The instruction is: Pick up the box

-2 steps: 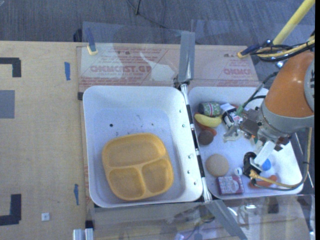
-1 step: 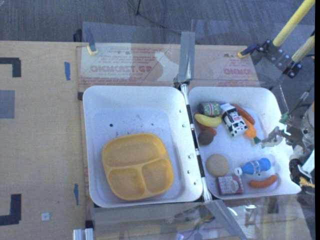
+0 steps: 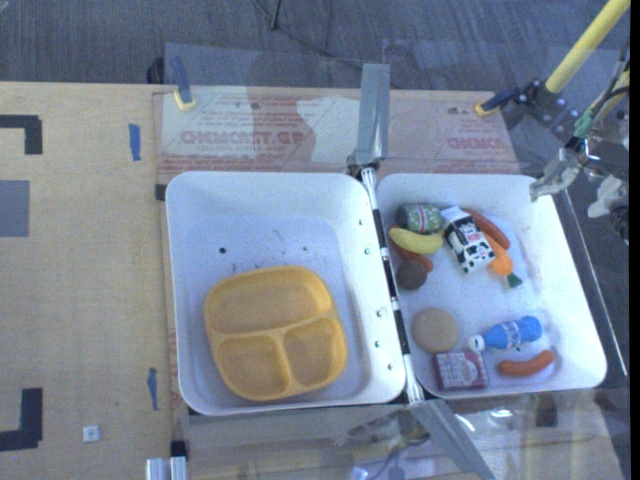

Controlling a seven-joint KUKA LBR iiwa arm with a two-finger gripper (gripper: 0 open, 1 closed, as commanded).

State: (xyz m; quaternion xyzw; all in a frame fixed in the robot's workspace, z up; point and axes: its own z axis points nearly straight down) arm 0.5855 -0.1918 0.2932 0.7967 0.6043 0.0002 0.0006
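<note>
Nearest, in the front corner of the right bin [image 3: 590, 368]: one small reddish box [image 3: 461, 369], lying flat, just beside one red sausage [image 3: 524, 364]. Behind these, one blue bottle [image 3: 510, 333] on its side and one round brown disc [image 3: 435, 329]. Further back, close together: one banana [image 3: 415, 240], one green can [image 3: 420, 216], one black-and-white carton [image 3: 468, 243], one carrot [image 3: 500, 258]. In the left bin [image 3: 190, 218], one yellow plate [image 3: 275, 331] with three compartments. Gripper [image 3: 562, 173] above the right bin's far right corner, well apart from the box; wide or narrow, cannot tell.
</note>
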